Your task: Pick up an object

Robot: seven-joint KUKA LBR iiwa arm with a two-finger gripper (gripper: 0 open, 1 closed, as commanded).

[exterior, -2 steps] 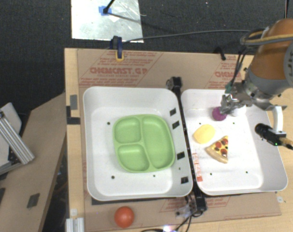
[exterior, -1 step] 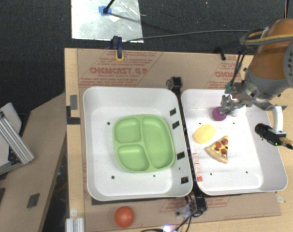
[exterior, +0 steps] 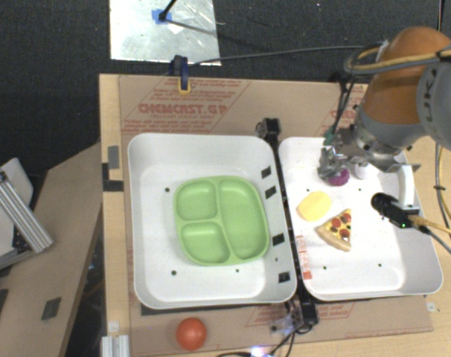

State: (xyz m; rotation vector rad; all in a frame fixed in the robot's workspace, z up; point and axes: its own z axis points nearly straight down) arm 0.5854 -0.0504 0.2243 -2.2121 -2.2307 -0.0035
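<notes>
Over right bin [exterior: 426, 274], arm [exterior: 404, 88] low

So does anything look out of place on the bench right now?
Yes, one thing: a red-orange ball sits on the bench outside both bins, at the near edge below the left bin. The other toys lie in the right bin.

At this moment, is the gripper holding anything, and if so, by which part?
Cannot be told. The gripper sits right over the purple object in the right bin, but a grasp isn't visible.

Grey arm [exterior: 434, 103], bulbous orange band [exterior: 404, 73]; metallic end effector [exterior: 334, 163]
</notes>
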